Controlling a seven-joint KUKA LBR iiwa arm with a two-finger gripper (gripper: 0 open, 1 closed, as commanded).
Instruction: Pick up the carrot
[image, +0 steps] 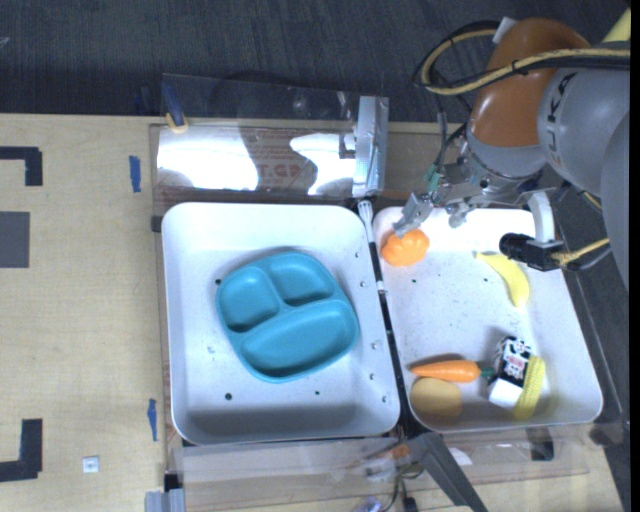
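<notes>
The carrot (447, 371) lies on its side near the front of the right bin (570, 330), its green tip pointing right, touching a tan potato-like lump (437, 398) just in front of it. My gripper (435, 213) hangs over the back left corner of that bin, far from the carrot. Its fingers (411, 215) stand apart with nothing between them, and an orange fruit (404, 247) sits just below the left one.
A banana (510, 278) lies at the right bin's back right. A small black-and-white box (513, 362) and a yellow corn cob (533, 385) sit right of the carrot. A blue divided plate (287, 314) rests in the left bin (190, 300).
</notes>
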